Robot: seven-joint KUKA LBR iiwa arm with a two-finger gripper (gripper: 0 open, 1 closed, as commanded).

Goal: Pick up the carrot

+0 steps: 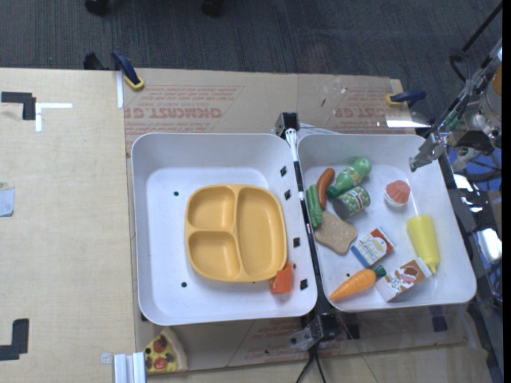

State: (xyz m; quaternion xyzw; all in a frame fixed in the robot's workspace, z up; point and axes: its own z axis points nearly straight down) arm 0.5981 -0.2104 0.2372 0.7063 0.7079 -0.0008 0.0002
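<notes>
The carrot (353, 283), orange with a small green top, lies slanted near the front edge of the right bin (459, 238). It sits between a slice of bread (335, 233) and a small carton (402, 279). My gripper (425, 152) hangs over the back right corner of that bin, far from the carrot and well above the bin floor. Nothing can be seen in its grasp. The arm behind it runs off the right edge of the camera view.
The right bin also holds a green bottle (349, 176), a can (354, 200), a hot dog (322, 185), a cucumber (314, 208), a pink slice (397, 191), a yellow bottle (424, 241) and a second carton (372, 247). The left bin (160, 166) holds a yellow divided plate (236, 232) and an orange-red piece (282, 281).
</notes>
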